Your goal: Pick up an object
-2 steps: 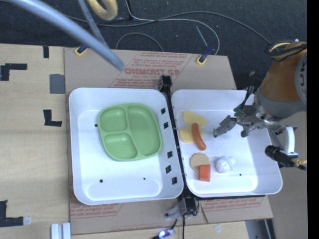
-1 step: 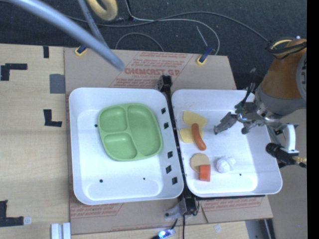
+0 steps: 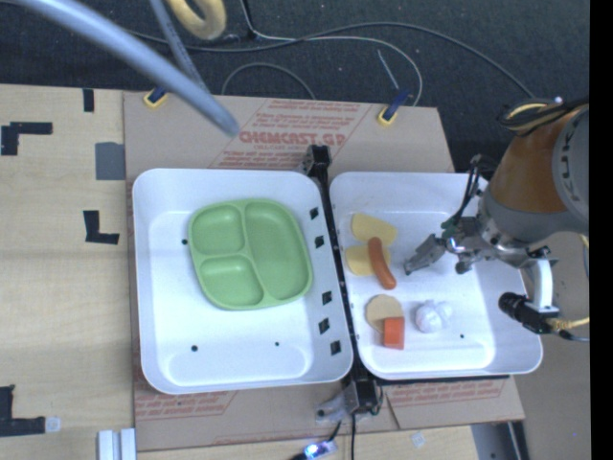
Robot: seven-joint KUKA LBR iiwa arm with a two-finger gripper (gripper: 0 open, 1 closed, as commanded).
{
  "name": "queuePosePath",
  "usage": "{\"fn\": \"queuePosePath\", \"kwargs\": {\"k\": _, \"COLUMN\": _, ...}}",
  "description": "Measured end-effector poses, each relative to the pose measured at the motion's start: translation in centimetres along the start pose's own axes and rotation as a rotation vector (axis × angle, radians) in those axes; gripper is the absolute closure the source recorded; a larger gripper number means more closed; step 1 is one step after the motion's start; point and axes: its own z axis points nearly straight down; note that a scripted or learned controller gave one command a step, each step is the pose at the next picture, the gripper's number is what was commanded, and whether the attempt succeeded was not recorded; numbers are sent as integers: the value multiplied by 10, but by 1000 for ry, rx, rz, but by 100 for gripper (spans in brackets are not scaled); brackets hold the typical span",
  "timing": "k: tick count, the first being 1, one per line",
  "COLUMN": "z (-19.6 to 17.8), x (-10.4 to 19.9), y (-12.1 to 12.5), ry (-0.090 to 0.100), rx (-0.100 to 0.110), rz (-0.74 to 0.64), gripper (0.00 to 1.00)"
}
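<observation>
The tool (image 3: 421,257) hangs over the right bin (image 3: 479,353), seemingly lined up toward the sausage (image 3: 381,263) just left of it; whether it is open or closed I cannot tell. Nothing looks gripped, probably.

You are looking at an evenly lit, fairly bright scene with soft, short shadows. The two shallow white plastic bins (image 3: 158,257) left of the two-finger gripper (image 3: 421,255) wash out slightly. Up and left of it, a grey tube (image 3: 115,41) is blurred, out of focus.
</observation>
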Motion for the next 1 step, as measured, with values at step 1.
{"fn": "queuePosePath", "kwargs": {"k": 1, "z": 53, "x": 1, "y": 0, "ry": -1, "rx": -4, "rz": -1, "gripper": 0}}
